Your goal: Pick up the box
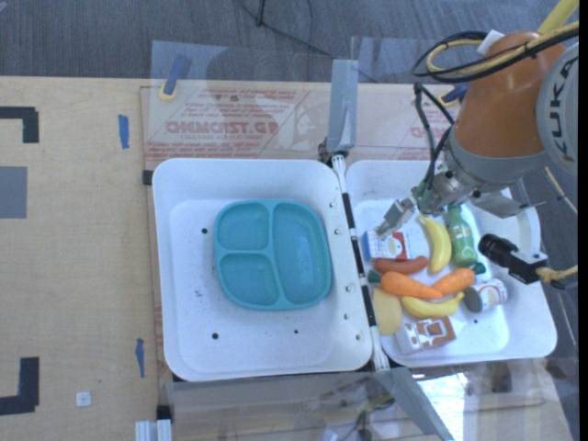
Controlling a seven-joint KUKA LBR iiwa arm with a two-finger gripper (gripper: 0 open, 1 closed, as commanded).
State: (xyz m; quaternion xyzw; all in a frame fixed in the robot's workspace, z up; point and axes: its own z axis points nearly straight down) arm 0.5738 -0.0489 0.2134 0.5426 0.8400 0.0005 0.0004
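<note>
Lying just below the hand [401, 215], the box [386, 245].

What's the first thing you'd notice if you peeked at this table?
Probably the big turquoise divided plate, sitting alone in the middle of the left bin. Next, the colourful heap of toy food in the right bin: a yellow banana, an orange carrot, a green bottle and a small box. Above that heap hangs the robot arm with its orange band, its gripper close over the box.
</note>
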